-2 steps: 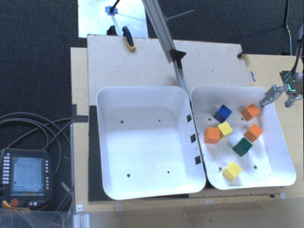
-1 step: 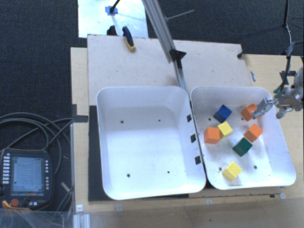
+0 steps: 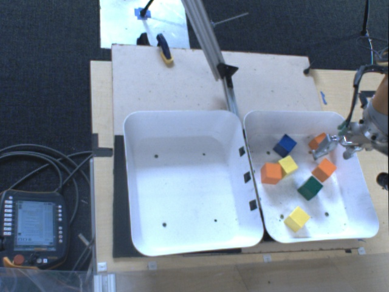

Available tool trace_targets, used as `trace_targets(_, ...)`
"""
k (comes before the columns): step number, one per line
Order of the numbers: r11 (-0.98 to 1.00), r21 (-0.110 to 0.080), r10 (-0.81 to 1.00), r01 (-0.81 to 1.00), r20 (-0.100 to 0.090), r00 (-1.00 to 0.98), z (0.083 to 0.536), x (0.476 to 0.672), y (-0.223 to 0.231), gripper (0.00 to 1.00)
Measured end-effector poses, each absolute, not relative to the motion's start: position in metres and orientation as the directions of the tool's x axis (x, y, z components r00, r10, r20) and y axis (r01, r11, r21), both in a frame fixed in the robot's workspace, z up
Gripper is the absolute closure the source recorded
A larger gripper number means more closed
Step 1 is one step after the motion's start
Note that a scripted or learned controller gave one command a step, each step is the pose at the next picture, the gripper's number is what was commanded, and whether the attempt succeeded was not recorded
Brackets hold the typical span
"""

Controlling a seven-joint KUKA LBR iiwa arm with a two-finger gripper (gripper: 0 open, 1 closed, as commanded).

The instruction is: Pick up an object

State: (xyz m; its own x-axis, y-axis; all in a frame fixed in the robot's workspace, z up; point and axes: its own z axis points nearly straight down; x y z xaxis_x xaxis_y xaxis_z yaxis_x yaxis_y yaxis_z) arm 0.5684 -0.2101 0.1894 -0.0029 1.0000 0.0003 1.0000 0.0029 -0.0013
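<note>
The right bin (image 3: 358,221) holds several small blocks. A blue block (image 3: 284,145) lies near its middle, with an orange block (image 3: 271,173) and a yellow block (image 3: 289,165) just below it. A green block (image 3: 310,188) and another yellow block (image 3: 297,218) lie nearer the front. My gripper (image 3: 326,146) reaches in from the right over the bin's far right part. Its tip sits right beside a small orange block (image 3: 316,140), with another orange block (image 3: 325,168) just in front of it. Nothing shows as lifted.
The left bin (image 3: 137,181) stands beside the right one. A slanted metal pole (image 3: 206,35) crosses the back board down to the gap between the bins. A teach pendant (image 3: 33,227) with cables lies off the bench at left.
</note>
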Motion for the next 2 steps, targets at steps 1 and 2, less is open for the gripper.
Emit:
trace_targets(1, 0.003, -0.002, 1.0, 1.0, 0.001, -0.003, 0.146, 0.564, -0.205, 0.0)
trace_targets(2, 0.004, 0.005, 1.0, 1.0, -0.002, -0.004, 0.16, 0.566, -0.207, 1.0)
